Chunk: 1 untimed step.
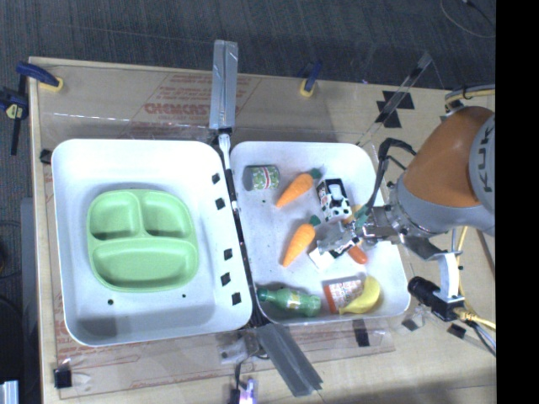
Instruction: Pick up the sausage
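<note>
Where the gripper (pixel 344 236) reaches into the right bin (pixel 370 165) from the right edge, the sausage (pixel 357 254) lies just beside its tips, on the near-right side, touching or almost touching them. Whether the jaws are spread or closed cannot be told. A carrot (pixel 298 242) lies just left.

Two bins (pixel 67 225), two carrots (pixel 294 189), one plate (pixel 143 239).

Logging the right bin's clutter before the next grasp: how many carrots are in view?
2. One carrot lies near the bin's far side beside the small can; the other carrot lies mid-bin, just left of the gripper. More could be hidden beneath it.
</note>
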Each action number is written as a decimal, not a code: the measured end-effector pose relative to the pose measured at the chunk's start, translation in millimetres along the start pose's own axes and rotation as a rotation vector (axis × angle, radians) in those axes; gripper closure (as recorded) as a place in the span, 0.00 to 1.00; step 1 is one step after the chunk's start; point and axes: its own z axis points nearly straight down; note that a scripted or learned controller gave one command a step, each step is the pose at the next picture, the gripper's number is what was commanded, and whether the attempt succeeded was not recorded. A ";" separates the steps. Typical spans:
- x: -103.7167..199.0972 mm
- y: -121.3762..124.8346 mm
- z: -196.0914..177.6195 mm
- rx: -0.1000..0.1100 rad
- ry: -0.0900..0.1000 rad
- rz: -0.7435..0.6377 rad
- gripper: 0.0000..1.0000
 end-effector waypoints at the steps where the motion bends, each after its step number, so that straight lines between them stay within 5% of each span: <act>1: -2.5 32.7 63.2 -0.002 0.000 -0.137 0.00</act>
